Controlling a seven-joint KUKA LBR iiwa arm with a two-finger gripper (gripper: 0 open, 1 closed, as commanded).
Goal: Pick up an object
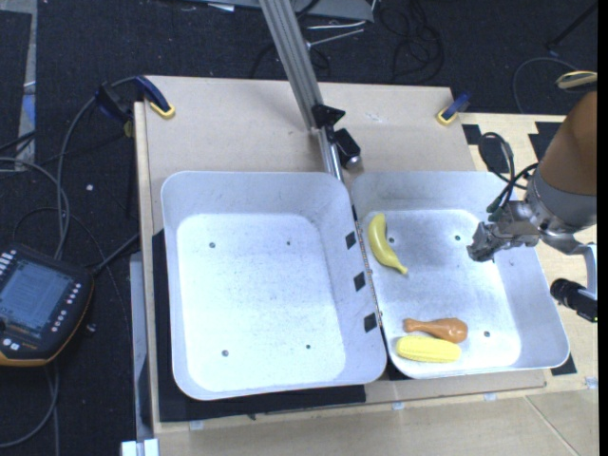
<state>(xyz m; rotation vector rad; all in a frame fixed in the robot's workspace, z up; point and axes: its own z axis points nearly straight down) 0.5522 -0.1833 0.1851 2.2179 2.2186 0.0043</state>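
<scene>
Nothing lifted yet: the banana (385,243), chicken drumstick (438,328) and corn cob (427,350) all lie in the right bin (532,335), and the gripper (480,248) hovers apart, carrying nothing, jaw state unclear

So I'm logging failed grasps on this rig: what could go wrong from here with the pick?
1. The claw hangs over bare floor of the right bin, apart from all three items; closing here would likely grab nothing.
2. The chicken drumstick and corn cob lie touching, so a grasp may nudge or catch both.
3. The banana lies near the bin's left wall, which may crowd the claw.
</scene>
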